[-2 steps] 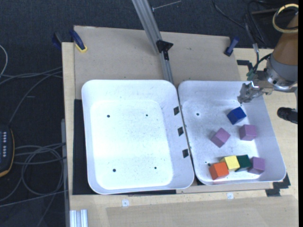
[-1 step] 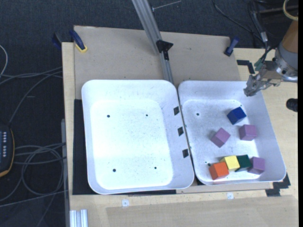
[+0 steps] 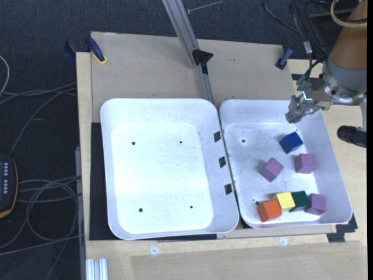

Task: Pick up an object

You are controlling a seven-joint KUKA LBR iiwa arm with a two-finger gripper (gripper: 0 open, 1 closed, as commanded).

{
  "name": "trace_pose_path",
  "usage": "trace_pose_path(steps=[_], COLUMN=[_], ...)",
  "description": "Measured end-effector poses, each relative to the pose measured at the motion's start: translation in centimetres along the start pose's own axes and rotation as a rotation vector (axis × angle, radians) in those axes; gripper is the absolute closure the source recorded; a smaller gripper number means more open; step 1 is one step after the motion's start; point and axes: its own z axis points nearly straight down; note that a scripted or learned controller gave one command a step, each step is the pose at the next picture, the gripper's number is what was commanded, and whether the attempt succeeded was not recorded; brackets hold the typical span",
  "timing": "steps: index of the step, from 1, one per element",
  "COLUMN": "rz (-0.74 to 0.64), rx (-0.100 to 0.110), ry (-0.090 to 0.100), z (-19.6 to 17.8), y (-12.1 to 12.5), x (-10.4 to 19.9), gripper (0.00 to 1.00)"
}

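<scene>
From my station I see the arm [image 3: 348, 57] coming in at the right, its orange band above the grey wrist, with the gripper [image 3: 294, 112] hanging over the far part of the right bin [image 3: 250, 121]. I cannot tell how its jaws stand; the tip is small and dark from here, and I see nothing between them. Just nearer to me than the gripper, apart from it, lies a blue cube [image 3: 291, 142]. Nearer still there are two purple cubes, one [image 3: 271, 169] toward the bin's middle and one [image 3: 305, 163] closer to the right wall. Along the near edge of that bin sits a row of blocks packed close together: an orange cube [image 3: 269, 210], a yellow cube [image 3: 285, 200], a green cube [image 3: 300, 200] and a third purple cube [image 3: 317, 203] at the right end. The left bin [image 3: 111, 156] lies beside the right one, with their rims meeting at small black clips [image 3: 222, 161]. Both bins rest on a pale wooden bench [image 3: 145, 63], which carries blue clamps [image 3: 96, 49] at its far corners. A grey metal bar [image 3: 185, 31] runs down at a slant toward the gap between the bins, and loose cables [image 3: 41, 191] trail on the dark floor at the left.
</scene>
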Motion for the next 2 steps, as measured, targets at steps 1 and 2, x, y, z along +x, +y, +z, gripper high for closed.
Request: trace_pose_path(steps=[1, 2], rz=[0.000, -0.001], rx=[0.000, 0.001], ry=[0.000, 0.000], z=[-1.0, -1.9], y=[-1.9, -3.3], x=[4.8, 9.7], gripper=[1.00, 1.00])
